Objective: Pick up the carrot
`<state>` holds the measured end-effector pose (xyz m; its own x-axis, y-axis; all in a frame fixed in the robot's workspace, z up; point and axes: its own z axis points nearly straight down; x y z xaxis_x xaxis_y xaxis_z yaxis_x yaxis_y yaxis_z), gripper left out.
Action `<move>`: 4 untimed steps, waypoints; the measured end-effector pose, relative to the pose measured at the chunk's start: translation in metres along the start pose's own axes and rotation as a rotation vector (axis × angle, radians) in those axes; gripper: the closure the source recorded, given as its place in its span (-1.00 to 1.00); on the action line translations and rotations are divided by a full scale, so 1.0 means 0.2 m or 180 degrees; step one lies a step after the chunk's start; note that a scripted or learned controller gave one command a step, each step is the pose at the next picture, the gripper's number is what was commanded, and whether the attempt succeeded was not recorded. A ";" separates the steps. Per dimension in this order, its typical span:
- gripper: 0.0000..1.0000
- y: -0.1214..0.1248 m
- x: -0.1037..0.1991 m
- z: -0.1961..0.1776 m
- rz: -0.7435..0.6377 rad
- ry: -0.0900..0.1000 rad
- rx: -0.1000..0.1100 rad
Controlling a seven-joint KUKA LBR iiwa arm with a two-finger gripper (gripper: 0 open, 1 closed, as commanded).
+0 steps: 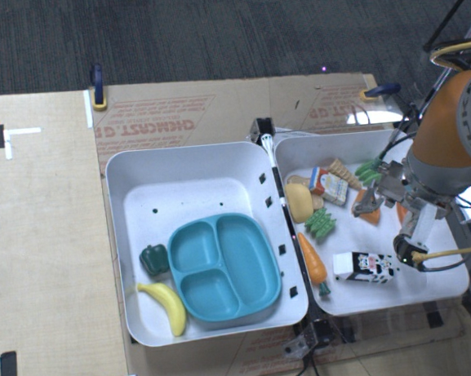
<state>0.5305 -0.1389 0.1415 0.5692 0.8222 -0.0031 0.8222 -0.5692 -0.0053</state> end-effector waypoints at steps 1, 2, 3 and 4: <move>-1.00 0.24 -0.08 0.22 0.0537 0.0039 0.0008; -1.00 0.18 -0.29 -0.10 0.0718 0.0003 -0.0007; -1.00 -0.22 -0.15 -0.24 0.0188 0.0004 0.0004; -1.00 0.00 0.08 0.16 0.0418 0.0000 0.0001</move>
<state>0.5396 -0.1255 0.1092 0.6720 0.7406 -0.0038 0.7405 -0.6720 -0.0051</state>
